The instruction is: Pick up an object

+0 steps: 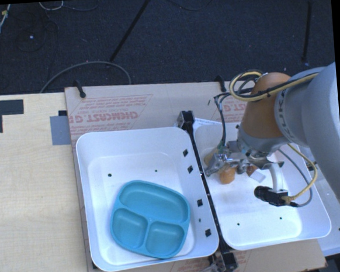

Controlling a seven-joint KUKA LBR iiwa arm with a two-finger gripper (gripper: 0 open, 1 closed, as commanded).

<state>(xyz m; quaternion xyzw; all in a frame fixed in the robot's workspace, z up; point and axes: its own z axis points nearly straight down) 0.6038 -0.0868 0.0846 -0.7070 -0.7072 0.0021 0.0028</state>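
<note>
Blue smooth plastic divided plate [150, 218], rounded tan object [227, 175] near gripper [230, 162]

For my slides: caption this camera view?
Grey arm's gripper down over a small orange-brown object in the right white bin; blue divided plate left.

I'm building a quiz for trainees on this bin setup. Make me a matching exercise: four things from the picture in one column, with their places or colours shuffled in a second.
Things:
1. Divided plate
2. Small orange-brown object
3. Gripper
4. Band above the wrist

Descriptions:
A. Orange
B. Blue, in the left bin
C. Down in the right bin, near the divider
D. Just below the gripper in the picture

Pairs: 1-B, 2-D, 3-C, 4-A
</note>
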